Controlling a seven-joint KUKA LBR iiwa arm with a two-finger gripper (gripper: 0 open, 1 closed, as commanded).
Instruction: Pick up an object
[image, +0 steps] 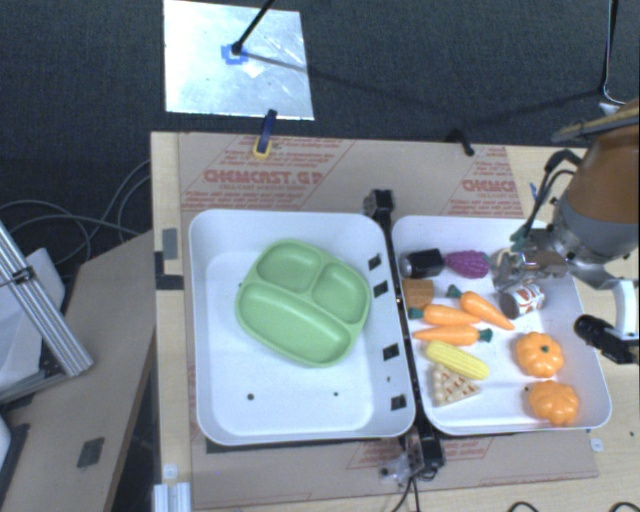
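Note:
The right bin (590, 400) holds several toy foods: a black block (424, 262), a purple piece (466, 264), two carrots (470, 312), a yellow corn cob (457, 358), a waffle wedge (449, 386) and two orange pumpkins (540, 356). A small red and white can (523, 299) lies near the bin's right side. My gripper (514, 268) hangs low over the bin's far right part, just above and behind the can. Whether it touches the can is unclear.
The left bin (215, 400) bears a green divided plate (302, 301). A black clamp (380, 203) sits on the far rim between the bins. The arm's grey body and orange band (605, 185) fill the space right of the right bin.

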